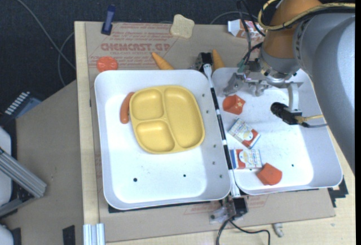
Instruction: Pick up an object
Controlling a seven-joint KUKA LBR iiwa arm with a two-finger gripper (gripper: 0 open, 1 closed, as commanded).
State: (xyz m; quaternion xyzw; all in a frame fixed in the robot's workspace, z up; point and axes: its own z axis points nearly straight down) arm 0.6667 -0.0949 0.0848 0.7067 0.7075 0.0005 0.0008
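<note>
Orange block (233,104) lies just beside the end effector (246,83); whether it is clenched, I cannot tell. Centre over the block before closing.

Grey arm (330,52) reaching in from right, orange band above wrist, hand (248,84) lowered

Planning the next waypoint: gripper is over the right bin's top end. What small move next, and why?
Probably ease the gripper down and slightly toward the red-orange block. It hangs just above that block near the right bin's top-left corner, with nothing visibly in its grasp, and the block lies apart from the small cartons, so it looks like the nearest uncluttered pick.
</note>
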